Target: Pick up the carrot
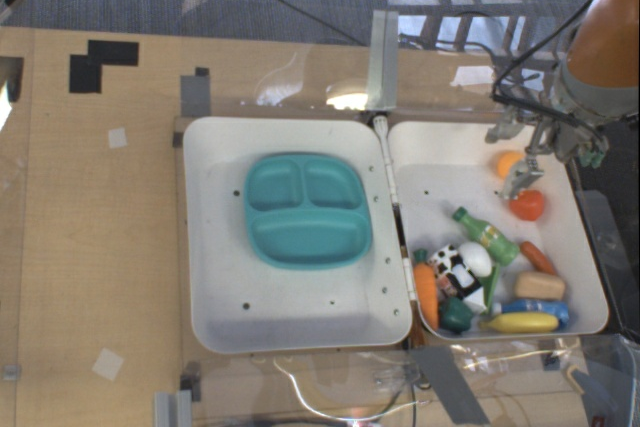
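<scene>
The carrot (427,295) is orange with a green top. It lies lengthwise against the left wall of the right bin (430,150), near that bin's front corner, next to a black-and-white cow toy (458,267). My gripper (524,179) hangs over the back right part of the same bin, just above a red tomato (528,205) and beside an orange fruit (508,163). It is far from the carrot, up and to the right of it. Nothing can be seen held in it.
The right bin also holds a green bottle (486,233), a reddish sausage-like piece (538,257), a bread roll (540,286), a banana (520,322) and a dark green item (456,315). A teal divided plate (306,211) sits in the left bin (215,245).
</scene>
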Controlling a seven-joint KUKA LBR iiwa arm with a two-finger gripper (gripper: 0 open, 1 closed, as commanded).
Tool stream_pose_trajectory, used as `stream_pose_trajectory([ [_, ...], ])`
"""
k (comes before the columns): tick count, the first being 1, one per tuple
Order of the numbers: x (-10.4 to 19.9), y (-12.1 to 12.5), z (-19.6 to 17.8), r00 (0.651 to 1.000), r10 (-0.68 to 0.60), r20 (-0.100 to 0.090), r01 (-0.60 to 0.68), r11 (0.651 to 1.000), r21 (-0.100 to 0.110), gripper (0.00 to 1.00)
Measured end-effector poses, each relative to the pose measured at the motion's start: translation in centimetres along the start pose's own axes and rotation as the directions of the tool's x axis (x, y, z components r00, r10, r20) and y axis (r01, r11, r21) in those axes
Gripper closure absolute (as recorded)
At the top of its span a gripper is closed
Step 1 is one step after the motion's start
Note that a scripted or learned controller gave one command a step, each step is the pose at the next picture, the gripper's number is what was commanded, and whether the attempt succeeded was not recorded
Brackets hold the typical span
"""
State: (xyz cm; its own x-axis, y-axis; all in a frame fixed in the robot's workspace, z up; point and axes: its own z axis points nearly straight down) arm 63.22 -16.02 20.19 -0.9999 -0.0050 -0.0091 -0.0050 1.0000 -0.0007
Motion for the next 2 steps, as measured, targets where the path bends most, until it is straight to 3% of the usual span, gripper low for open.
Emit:
stream_pose_trajectory([
  [1, -2.4, -3.3, 5.9, 0.989, -0.149, -0.002, 0.149, 0.989, -0.001, 0.0],
  [2, -3.6, -4.7, 11.5, 0.979, -0.202, -0.009, 0.201, 0.979, -0.002, 0.0],
])
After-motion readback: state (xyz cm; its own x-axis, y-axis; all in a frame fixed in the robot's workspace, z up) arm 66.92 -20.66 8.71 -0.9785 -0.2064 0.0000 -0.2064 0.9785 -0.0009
